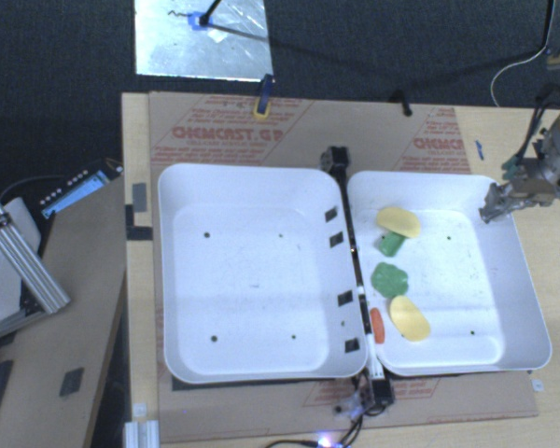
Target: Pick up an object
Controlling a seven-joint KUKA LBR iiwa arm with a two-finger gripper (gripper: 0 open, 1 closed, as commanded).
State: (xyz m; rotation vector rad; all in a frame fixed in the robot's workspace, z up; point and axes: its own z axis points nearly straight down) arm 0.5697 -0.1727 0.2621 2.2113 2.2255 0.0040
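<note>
I see the desk (pixel 429 129) carrying two shallow white bins side by side; the left bin (pixel 252 269) lies well apart from my gripper (pixel 493 205), which hangs over the right bin's (pixel 476 278) far right rim, and whether its fingers are spread or closed I cannot tell. My candidates cluster near the divider: a yellow piece (pixel 398 220) touching a small green piece (pixel 390 244), a larger green piece (pixel 389 278), another yellow piece (pixel 410 317), and a small orange piece (pixel 377 325). They look light and smooth; I'd pinch the upper yellow across its narrow width.
</note>
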